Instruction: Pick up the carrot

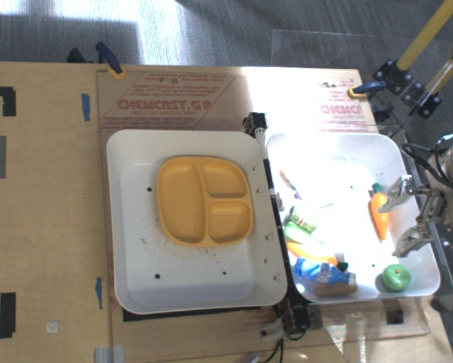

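The bench (44, 203) is the largest thing in sight, a tan board surface with black corner marks and strips of blue tape, and a sheet of printed brown cardboard (173, 97) lies on it beneath the bins. The left bin (128, 278), white and shallow, sits on that cardboard, and the right bin (385, 146) stands just beside it, their near walls meeting along a dark seam. The right bin serves as the landmark for the rest.

Left of the right bin, in the middle of the left bin's floor, rests a yellow divided plate (205, 200) with three compartments.

At the right bin's right wall the grey arm reaches in, and its end effector (409, 216) shows two metal fingers (398, 190) spread apart, one above the other in the view. The carrot (378, 215) lies inside the right bin close to that right wall, orange with a green top, just beside the upper finger; whether the fingers have hold of it cannot be told, since it lies to their left rather than plainly between them.

In the right bin's lower right corner sits a green apple (395, 278). Along its lower left part lie a blue packet (328, 273) and a green and yellow packet (302, 227).
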### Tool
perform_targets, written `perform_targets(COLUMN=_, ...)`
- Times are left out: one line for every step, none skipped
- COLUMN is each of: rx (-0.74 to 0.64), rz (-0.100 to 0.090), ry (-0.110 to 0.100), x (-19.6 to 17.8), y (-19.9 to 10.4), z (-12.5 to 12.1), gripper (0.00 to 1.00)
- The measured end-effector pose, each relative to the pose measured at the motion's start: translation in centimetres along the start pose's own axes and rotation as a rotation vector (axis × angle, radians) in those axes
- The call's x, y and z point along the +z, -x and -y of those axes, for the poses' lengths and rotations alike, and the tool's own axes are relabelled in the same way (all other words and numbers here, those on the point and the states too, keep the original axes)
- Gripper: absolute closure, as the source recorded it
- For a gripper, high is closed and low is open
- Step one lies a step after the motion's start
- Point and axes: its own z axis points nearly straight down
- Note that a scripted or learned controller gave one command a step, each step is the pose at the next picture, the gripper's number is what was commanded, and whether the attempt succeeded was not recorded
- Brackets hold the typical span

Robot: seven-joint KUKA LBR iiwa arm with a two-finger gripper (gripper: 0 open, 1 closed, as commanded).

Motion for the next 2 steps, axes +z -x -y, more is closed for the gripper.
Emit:
perform_targets(rx=-0.037, rz=-0.004, ry=0.004, x=8.4, y=4.6, z=-3.0, gripper=0.00)
perform_targets(rx=0.061, rz=0.011, ry=-0.003, x=13.6, y=9.7, z=-1.1, gripper=0.00)
